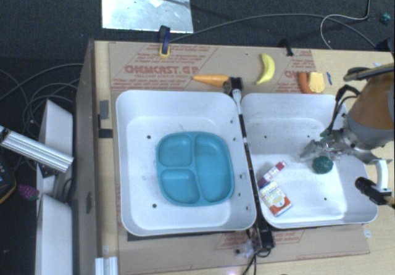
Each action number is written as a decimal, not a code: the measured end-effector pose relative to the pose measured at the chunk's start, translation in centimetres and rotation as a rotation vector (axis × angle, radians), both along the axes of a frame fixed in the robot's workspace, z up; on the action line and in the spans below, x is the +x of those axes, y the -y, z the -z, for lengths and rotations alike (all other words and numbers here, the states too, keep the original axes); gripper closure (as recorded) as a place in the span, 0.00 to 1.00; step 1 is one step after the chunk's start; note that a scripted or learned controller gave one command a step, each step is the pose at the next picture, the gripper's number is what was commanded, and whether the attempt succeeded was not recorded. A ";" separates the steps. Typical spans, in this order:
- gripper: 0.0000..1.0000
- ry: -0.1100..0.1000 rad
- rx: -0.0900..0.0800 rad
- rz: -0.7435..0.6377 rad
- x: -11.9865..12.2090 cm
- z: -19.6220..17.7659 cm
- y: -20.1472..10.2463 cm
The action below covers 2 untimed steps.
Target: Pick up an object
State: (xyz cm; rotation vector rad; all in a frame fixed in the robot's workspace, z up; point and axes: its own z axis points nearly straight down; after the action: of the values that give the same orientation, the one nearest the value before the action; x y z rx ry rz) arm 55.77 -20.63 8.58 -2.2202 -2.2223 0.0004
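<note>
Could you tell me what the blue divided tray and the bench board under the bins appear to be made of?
The blue divided tray looks like moulded plastic with a matte finish: uniform colour, rounded compartment edges. The bench board looks like corrugated cardboard: tan, flat, with red printed lettering, though the view cannot confirm it.

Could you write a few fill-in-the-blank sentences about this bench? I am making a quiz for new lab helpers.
1. The blue tray with compartments lies in the ____ bin.
2. The small ball next to the pincer is ____ in colour.
3. The banana lies on the cardboard, ____ the bins.
4. The small carton lies in the ____ bin.

Missing words: left; green; outside; right
</note>
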 end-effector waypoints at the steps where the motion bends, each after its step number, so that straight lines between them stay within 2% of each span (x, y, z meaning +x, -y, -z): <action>1: 1.00 0.004 -0.001 -0.001 0.1 -1.1 0.0; 2: 0.00 0.004 -0.001 -0.001 0.1 -1.1 0.0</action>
State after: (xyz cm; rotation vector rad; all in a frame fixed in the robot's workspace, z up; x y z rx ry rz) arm 55.90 -20.65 9.69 -2.2214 -2.2260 -0.0026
